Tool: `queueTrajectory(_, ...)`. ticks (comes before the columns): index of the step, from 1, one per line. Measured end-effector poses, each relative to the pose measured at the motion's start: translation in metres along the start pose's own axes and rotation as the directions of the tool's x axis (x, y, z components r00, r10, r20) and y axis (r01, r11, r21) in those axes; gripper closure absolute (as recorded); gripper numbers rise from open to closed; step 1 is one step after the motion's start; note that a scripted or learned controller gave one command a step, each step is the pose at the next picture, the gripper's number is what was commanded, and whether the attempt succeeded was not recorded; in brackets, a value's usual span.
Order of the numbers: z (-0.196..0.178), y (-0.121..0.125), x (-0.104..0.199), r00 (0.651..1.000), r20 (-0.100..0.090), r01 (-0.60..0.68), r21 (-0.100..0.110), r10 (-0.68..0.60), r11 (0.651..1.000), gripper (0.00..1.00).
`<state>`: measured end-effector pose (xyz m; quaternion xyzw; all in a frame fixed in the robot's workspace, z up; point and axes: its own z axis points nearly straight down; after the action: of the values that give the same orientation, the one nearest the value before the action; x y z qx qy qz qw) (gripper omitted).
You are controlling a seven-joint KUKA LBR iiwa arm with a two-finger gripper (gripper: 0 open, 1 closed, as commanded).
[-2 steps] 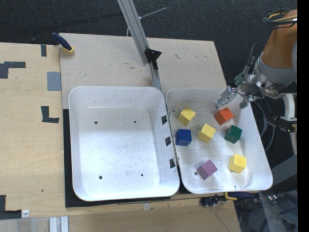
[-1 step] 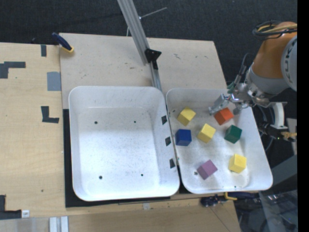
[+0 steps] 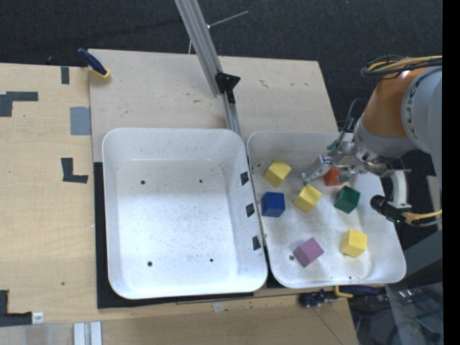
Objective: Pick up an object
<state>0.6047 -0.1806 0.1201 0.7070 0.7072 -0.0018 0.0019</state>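
Note:
The right bin (image 3: 392, 264) holds several small blocks. A red block (image 3: 331, 177) lies near its back right, partly hidden under my gripper (image 3: 325, 169), which hangs low right over it. Just in front of the gripper are a yellow block (image 3: 307, 198) and a green block (image 3: 346, 199). Farther left sit another yellow block (image 3: 278, 172) and a blue block (image 3: 272, 204). Toward the front lie a purple block (image 3: 308, 251) and a third yellow block (image 3: 353, 242). The arm's orange band (image 3: 388, 110) and grey wrist come in from the right.
The left bin (image 3: 115, 192) stands beside the right one, their walls meeting at the middle. A slanted metal pole (image 3: 205, 42) crosses the back of the bench. Cables hang off the arm at the right edge (image 3: 402, 214).

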Motion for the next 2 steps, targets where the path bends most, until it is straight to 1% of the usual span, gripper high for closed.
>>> queueTrajectory(1, -0.014, 0.002, 0.001, 1.0, -0.002, 0.003, -0.005, -0.003, 1.0, 1.0)
queueTrajectory(2, -0.075, -0.001, 0.007, 1.0, -0.004, 0.002, -0.005, -0.002, 1.0, 1.0)
